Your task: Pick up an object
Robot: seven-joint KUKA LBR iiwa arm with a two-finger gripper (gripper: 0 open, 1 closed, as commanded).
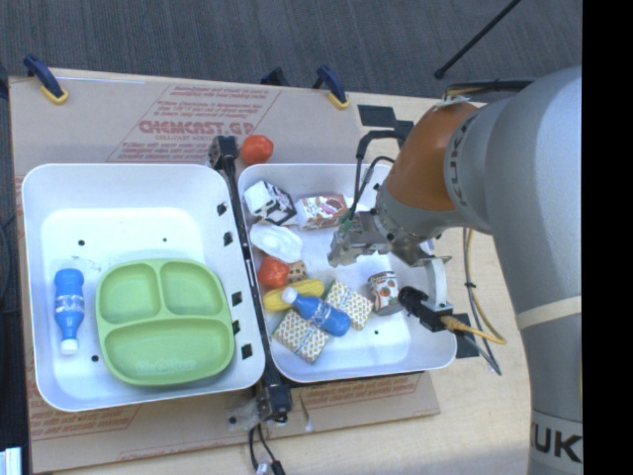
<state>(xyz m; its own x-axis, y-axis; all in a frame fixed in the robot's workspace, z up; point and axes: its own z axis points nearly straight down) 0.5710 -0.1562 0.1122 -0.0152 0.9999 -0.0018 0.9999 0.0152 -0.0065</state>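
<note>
My gripper (348,245) hangs low over the middle of the right bin (415,349), just right of a white crumpled item (275,239) and below a red-and-white packet (322,211). Nothing shows in its grasp. Close by lie a small printed can (384,290), a blue bottle (322,315), a yellow banana-like toy (303,290), an orange piece (272,270), two checkered packets (349,303) (300,334) and a black-and-white item (267,201).
The left bin (49,196) holds a green divided plate (163,320) and a small blue bottle (67,305). An orange ball (257,148) sits on the cardboard behind the bins. Black clips line the divide between the bins. The arm covers the right bin's right side.
</note>
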